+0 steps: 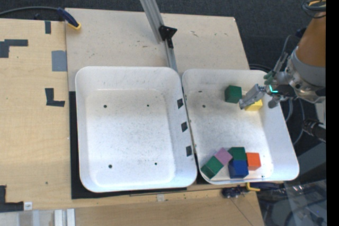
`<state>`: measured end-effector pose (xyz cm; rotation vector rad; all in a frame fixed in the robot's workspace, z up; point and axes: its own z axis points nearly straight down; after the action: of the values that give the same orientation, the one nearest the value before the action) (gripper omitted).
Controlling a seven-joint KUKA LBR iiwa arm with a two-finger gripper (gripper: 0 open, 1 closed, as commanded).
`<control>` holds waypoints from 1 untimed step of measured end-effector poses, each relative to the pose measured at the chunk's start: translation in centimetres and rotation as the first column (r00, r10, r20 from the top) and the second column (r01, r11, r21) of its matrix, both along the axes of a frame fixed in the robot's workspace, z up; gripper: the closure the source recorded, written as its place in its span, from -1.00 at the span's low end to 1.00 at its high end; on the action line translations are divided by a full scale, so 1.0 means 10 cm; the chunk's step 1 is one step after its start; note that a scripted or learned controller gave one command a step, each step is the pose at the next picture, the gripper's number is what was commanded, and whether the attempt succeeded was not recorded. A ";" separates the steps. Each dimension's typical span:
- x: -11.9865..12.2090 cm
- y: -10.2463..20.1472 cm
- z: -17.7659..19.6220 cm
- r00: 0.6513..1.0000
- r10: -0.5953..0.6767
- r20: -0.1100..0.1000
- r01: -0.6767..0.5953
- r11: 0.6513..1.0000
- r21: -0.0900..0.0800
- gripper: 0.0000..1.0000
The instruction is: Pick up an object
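- Yellow block sits at about two o'clock in the right bin, right under your gripper.
- You can't tell how far the claw is spread, or whether it has the block.
- Green cube lies just beside it, at nine o'clock.
- Five more blocks cluster at the bin's six o'clock edge.

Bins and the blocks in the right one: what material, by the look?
Bins: likely thin moulded plastic, matte white and scuffed grey; rounded corners, rolled rims. Blocks, e.g. the green one and orange one: flat, opaque colour, sharp edges; painted wood or hard plastic, can't say which.
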<state>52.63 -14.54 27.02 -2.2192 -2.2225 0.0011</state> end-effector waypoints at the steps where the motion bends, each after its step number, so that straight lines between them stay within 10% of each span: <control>1: -0.02 0.00 -0.43 1.000 -0.001 -0.004 0.001 1.000 0.000 -1.00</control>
<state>52.47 -14.52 22.70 -2.2180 -2.2194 0.0059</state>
